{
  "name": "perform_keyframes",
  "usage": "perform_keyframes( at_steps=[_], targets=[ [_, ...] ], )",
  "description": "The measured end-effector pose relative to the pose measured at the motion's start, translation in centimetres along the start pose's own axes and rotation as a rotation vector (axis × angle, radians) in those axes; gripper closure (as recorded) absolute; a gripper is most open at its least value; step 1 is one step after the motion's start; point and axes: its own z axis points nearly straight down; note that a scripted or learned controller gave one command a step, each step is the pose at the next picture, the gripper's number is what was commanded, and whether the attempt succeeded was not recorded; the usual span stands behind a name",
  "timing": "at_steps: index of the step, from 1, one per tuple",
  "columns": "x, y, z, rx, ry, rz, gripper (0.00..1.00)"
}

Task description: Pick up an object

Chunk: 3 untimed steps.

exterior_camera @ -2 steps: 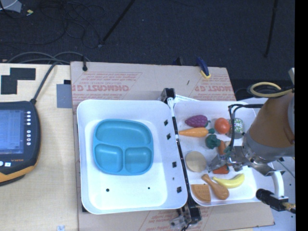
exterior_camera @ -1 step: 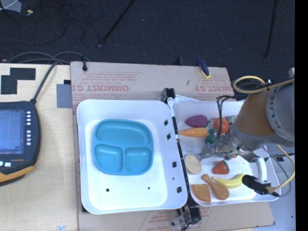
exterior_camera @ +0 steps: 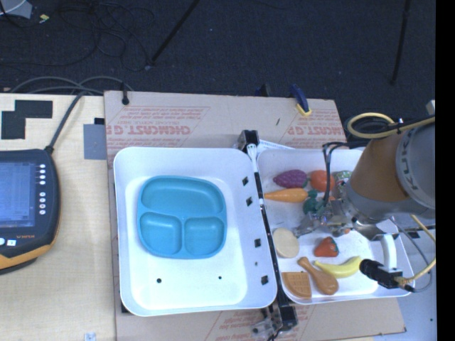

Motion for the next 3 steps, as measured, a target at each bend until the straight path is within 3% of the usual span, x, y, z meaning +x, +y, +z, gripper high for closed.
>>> perform_keyframes(
  at_steps=[1, 2, 3],
  targets=[
    [4.8, -4.5, 0.0, 0.001, 0.0, -0.001, 0.0],
    [4.5, -4.3, -0.9, 0.002, -0.001, 0.005, 1.0],
    [15.1, -3.2, -10.4, -0.006, 0.003, -0.011, 1.0]
  ],
)
